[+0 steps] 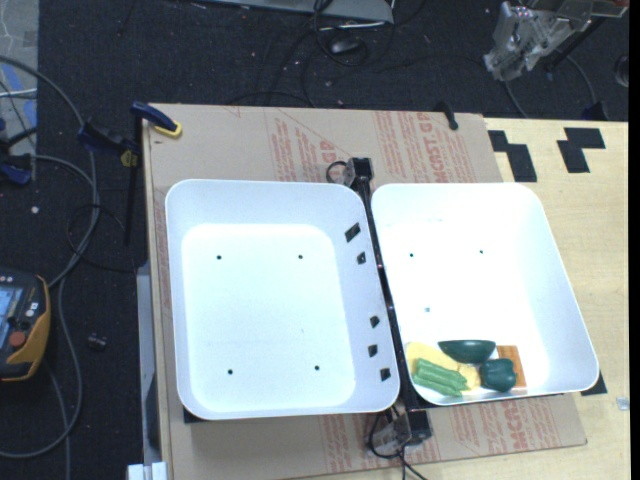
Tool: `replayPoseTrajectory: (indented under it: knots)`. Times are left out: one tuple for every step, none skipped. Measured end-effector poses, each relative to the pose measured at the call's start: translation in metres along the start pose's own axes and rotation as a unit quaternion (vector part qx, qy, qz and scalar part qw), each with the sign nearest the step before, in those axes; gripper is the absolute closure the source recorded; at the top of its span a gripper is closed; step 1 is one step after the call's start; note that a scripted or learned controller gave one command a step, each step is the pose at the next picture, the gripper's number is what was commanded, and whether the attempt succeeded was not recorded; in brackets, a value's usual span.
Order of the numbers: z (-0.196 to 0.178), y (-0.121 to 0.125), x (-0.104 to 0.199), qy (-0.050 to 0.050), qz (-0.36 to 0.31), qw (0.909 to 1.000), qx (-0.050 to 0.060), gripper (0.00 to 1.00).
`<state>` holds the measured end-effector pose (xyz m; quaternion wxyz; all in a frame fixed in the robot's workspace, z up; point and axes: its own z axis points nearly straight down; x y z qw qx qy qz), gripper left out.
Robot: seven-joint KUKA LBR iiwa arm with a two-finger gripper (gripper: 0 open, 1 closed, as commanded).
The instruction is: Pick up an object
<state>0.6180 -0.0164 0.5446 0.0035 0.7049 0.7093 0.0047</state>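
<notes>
Several small objects lie clustered at the near edge of the right bin [520, 238]. Among them, a dark green bowl-shaped piece [467, 349] sits over a flat yellow piece [427, 356]. A light green ridged piece [438, 377] lies at the front left of the cluster. A teal lump [498, 374] rests beside an orange block [511, 355]. My gripper [517, 43] hangs high beyond the far right corner of the bench, well away from both bins and from the objects.
The left bin [200, 218] stands next to the right one, with black clips along the divide between them. Both rest on a cardboard sheet [300, 143]. A blue-and-yellow clamp [158, 120] sits at the sheet's far left corner. Cables run across the dark floor.
</notes>
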Motion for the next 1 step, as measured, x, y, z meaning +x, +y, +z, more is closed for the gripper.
replayPoseTrajectory:
  knots:
    - [0.0045,-0.0696,0.0548,0.000,0.000,1.0000,0.005,1.00]
